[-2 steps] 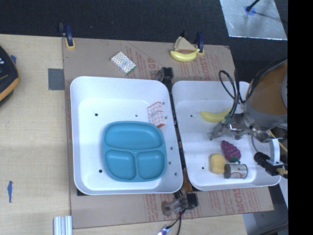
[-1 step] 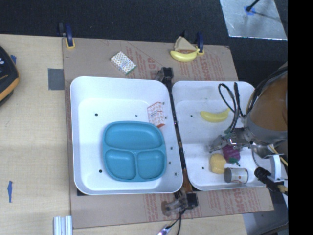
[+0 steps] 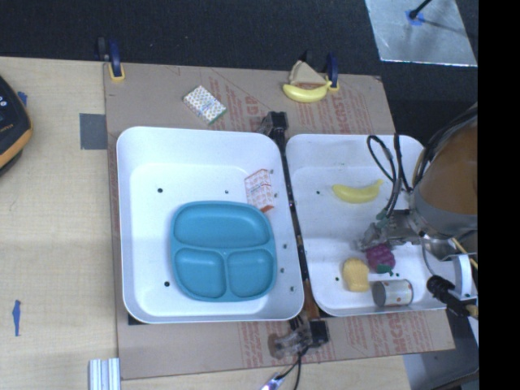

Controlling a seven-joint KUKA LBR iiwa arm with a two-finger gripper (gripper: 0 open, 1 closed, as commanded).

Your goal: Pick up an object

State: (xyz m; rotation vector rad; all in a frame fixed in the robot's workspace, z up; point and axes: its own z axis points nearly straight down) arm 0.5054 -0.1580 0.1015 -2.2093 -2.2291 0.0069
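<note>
The arm [image 3: 451,177] reaches in from the right over the right bin [image 3: 313,218], its orange band above the wrist; the gripper [image 3: 382,232] is low inside that bin, just above a small purple object [image 3: 379,257]. Whether its fingers are apart or together cannot be told from this slanted view — the metal parts blur into one grey cluster, and nothing is seen clamped between them; the purple object lies just below, touching or nearly touching the gripper.

In the right bin, a yellow banana [image 3: 357,192] lies toward the far side, apart from the gripper; a pale yellow lump [image 3: 355,275] sits near the front, just left of and below the purple object; a grey can [image 3: 392,292] lies on its side beside the lump, at the front edge.

The left bin [image 3: 138,218] holds a blue divided plate [image 3: 223,249] with three compartments, lying flat toward the front; a small red-and-white packet [image 3: 260,190] lies just beyond the plate's far right corner, near the wall between the bins.

Outside the bins, on the cardboard [image 3: 162,96] — a second banana [image 3: 305,92] by the far edge, and a small patterned packet [image 3: 204,103] to its left.
</note>
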